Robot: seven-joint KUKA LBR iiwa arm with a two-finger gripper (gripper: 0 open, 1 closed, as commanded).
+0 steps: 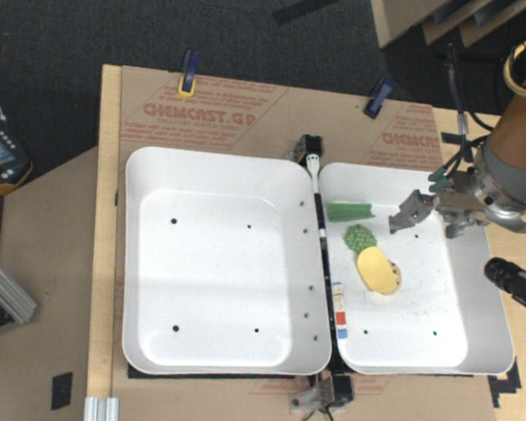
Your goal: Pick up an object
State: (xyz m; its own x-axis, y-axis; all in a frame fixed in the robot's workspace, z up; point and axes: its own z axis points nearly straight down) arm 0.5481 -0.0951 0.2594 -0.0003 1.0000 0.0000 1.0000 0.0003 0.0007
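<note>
Your tool above right bin, finger state indeterminable, 3 items below: green block, green ball, yellow piece.

A brown board with red lettering lies under two shallow white bins — the left bin toward nine o'clock, the right bin toward three, their rims touching along the middle. A blue-and-yellow clamp grips the board's far edge at eleven o'clock, a blue clamp at one o'clock. A black clip sits at twelve where the bins meet — another clip at six. Dark carpet surrounds the bench.
</note>
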